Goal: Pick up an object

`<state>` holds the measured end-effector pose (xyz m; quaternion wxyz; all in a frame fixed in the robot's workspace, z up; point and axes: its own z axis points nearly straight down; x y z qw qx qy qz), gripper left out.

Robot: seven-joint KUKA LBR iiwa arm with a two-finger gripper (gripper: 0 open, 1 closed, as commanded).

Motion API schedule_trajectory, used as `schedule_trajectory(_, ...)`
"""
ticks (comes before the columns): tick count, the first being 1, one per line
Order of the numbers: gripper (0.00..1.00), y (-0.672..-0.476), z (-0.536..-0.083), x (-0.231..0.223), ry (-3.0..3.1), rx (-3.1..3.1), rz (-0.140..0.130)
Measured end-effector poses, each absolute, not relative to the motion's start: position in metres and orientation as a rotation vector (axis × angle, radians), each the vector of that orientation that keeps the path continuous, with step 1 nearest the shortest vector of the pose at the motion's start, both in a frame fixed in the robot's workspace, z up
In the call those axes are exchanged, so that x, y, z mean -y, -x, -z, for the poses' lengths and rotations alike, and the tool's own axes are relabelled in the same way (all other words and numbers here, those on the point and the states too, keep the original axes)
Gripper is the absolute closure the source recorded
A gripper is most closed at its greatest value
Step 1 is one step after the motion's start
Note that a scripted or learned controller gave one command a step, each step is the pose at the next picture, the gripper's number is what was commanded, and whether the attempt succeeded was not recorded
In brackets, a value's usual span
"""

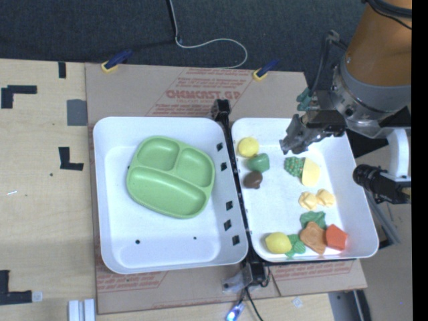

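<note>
Yellow lemon (278, 242) nearest, arm slanting from right — pincer (292, 146) low, grip unclear

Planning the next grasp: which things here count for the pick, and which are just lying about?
For the pick: gripper; toy foods in the right bin, such as the yellow ball and red block.

Lying about: green divided plate in the left bin; white cable.

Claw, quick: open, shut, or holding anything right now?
Claw: cannot be told; it hovers over the right white bin, above the dark green leafy toy piece.
</note>
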<state>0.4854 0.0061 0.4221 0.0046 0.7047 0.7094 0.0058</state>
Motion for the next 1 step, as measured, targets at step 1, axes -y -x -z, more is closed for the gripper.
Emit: schedule_trajectory(1,1.0,-0.4843,-0.4784,-0.0751,-2.21,-2.23,-0.007)
